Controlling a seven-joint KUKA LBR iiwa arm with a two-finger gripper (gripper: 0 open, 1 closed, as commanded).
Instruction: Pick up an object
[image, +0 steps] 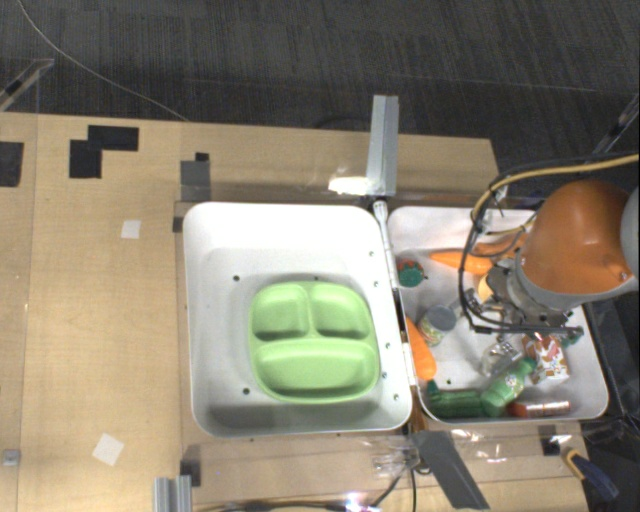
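Two white bins are set side by side on the wooden bench (90, 330). The left bin (215, 300) is occupied by a green divided tray (313, 338), lying flat near its middle. The right bin (592, 385) is cluttered: an orange carrot-like piece (420, 352) is seen along its left wall, a green bottle (505, 385) and a dark green item (455, 403) lie near the front wall, and a small grey-capped object (438, 320) sits between them. The arm (578, 240) is positioned over the right bin, with the gripper (520, 325) lowered among the clutter. Whether anything is held cannot be told.
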